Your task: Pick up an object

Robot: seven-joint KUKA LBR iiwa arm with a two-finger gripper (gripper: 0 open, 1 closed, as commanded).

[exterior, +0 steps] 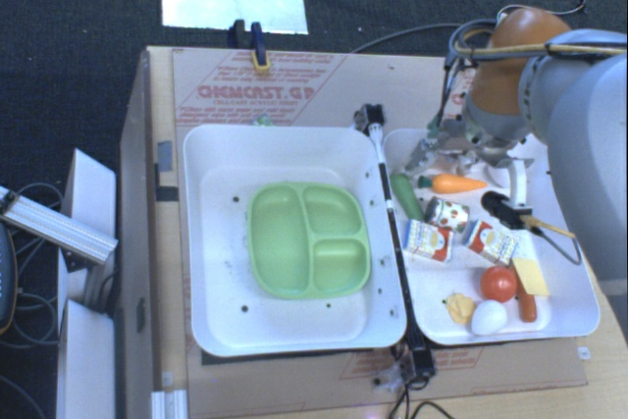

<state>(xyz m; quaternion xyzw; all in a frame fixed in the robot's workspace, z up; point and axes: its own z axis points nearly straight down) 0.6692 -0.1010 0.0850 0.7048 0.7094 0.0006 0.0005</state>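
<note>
The grey arm reaches in from the right, its orange band above the far end of the right bin; the end effector sits low over that bin's far left corner, just beside the toy carrot, and whether it is open or closed, or has hold of anything, cannot be told from here; the carrot lies on the bin floor with its tip pointing right; a green cucumber lies slantwise near the divider, next to the carrot; below them stand a small can and two little cartons, the second carton to the right; nearer the front edge lie a red tomato, a white egg, a sausage and a yellow cheese slice; the left bin holds a green divided plate; both bins rest on the table.
</note>
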